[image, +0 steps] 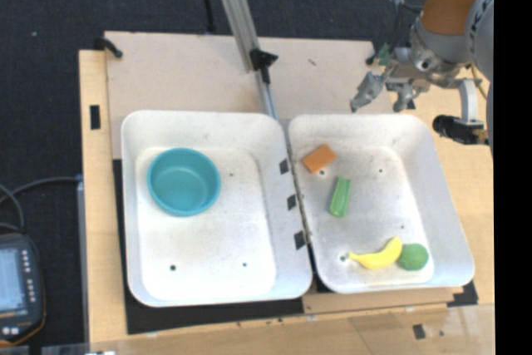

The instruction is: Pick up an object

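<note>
Grey gripper (384, 96) open, holding nothing, above right bin (432, 147); arm cut off.

A metal pole (235, 8) (slanted) and a handheld screen (17, 283).

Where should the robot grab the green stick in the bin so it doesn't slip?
Best guess: grab the green stick around its middle, coming straight down from above. It lies flat in the right bin, long and narrow, running nearly top to bottom in the picture, so the jaws should close across its short width. The orange block sits close above it but apart, leaving room.
</note>
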